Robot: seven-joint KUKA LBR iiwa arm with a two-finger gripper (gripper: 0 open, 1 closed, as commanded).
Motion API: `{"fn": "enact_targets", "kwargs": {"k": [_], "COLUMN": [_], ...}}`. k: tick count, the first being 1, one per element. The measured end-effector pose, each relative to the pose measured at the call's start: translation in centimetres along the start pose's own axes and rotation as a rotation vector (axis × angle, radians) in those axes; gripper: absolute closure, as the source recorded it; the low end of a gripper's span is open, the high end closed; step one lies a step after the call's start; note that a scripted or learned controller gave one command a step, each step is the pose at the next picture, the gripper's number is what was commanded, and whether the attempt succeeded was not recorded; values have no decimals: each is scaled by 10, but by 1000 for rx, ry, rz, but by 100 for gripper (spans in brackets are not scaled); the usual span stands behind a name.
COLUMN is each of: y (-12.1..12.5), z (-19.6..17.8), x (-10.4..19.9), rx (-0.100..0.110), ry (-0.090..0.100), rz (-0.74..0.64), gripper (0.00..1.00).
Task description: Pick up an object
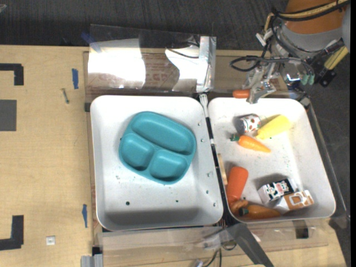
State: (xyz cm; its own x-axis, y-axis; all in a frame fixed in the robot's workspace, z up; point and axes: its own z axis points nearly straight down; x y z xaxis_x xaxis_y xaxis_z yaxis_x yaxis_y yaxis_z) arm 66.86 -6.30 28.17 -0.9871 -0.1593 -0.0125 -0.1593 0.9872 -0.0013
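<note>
Seemingly, fingers (259, 91) hover apart from carrot (254, 143).

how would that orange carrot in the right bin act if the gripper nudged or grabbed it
The carrot looks like smooth moulded plastic, so probably stiff and light. Its rounded, tapered shape suggests it would roll or pivot when nudged, and may slip from the gripper. It lies close to the yellow piece, which might shift too.

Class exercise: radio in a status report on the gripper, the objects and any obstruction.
Gripper above right bin's far rim, nothing held. Carrot, yellow piece nearest. Teal tray in left bin.
</note>
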Motion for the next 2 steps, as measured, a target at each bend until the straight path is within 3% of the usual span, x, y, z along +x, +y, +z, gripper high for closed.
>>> {"fn": "enact_targets", "kwargs": {"k": [1,2], "y": [26,18], "z": [19,0], "x": [-3,69], "rx": [-3,-2], "ry": [8,7], "rz": [-105,-323], "gripper": [100,100]}}
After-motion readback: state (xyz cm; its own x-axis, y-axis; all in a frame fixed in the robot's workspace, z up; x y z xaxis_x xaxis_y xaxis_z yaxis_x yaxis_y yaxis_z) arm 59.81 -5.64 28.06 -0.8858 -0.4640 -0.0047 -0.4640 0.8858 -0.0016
